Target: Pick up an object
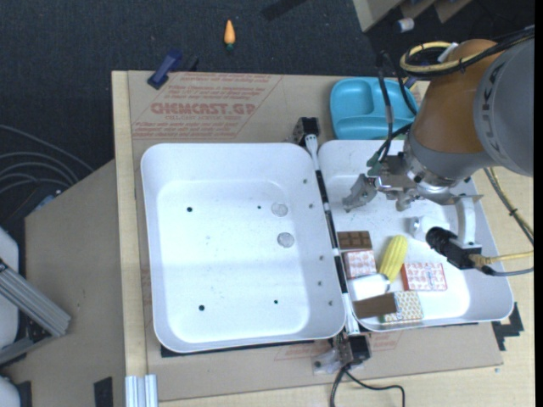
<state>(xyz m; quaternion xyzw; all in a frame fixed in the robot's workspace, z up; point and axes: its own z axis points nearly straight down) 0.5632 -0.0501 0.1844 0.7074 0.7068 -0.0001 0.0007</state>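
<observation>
The right bin [484, 303] holds several small objects in its front half. A yellow corn cob [393, 257] lies in the middle, with a brown chocolate-like block [355, 241] and a pink block [360, 264] to its left. To its right is a red and white packet [423, 275]. Nearer the front edge are a white block [369, 287], a dark brown bar [376, 304] and a patterned packet [408, 306]. My gripper [386, 193] hangs over the back half of this bin, behind the corn cob, with nothing seen in it.
The left bin [170, 168] shows two small grey round spots [283, 225]. A light blue dish [365, 108] stands behind the right bin. The arm's orange band [450, 100] looms over the right bin's back right. A blue item [164, 70] lies beyond the bench.
</observation>
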